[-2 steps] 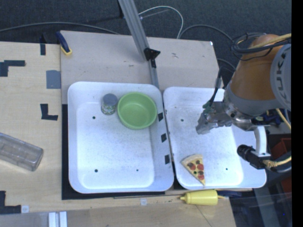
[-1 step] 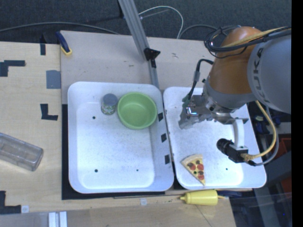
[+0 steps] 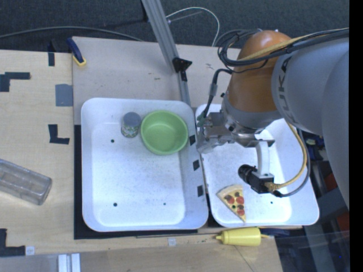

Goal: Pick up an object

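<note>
the arm [image 3: 317, 78] is thick and rounded, with a smooth pale grey shell that carries part of a darker grey letter mark near its end; above the wrist sits a glossy orange band [image 3: 258, 67], domed on top, and below it a grey ring narrows into a metal wrist block [image 3: 218, 130] with small fittings; black cables [image 3: 249, 45] loop over the orange band and a thinner grey cable runs down its left side; a yellow hose [image 3: 298, 174] curves down to a small black cylinder [image 3: 254, 177] hung on a white bracket
</note>
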Motion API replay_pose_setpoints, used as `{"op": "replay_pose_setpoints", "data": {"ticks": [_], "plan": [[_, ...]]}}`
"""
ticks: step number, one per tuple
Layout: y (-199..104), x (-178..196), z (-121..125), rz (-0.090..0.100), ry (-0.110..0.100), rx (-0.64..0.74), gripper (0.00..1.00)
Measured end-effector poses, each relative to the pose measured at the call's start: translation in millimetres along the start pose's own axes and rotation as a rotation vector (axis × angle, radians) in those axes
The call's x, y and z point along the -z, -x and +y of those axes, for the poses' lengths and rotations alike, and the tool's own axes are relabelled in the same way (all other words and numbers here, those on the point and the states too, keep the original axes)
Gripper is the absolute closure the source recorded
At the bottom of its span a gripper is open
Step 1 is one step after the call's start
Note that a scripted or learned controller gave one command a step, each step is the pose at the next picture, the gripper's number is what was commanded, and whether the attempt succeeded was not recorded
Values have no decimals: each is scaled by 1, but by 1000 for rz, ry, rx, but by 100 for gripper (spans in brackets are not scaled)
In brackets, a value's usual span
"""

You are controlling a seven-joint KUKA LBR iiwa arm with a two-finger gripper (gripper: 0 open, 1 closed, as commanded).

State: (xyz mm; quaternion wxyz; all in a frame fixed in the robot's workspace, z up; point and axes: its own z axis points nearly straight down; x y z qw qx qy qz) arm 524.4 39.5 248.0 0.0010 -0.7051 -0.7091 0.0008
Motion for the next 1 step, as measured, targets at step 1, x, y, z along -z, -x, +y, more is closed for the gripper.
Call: {"op": "replay_pose_setpoints", "data": {"ticks": [1], "plan": [[-44, -5, 9, 0, 0, 0, 100]]}}
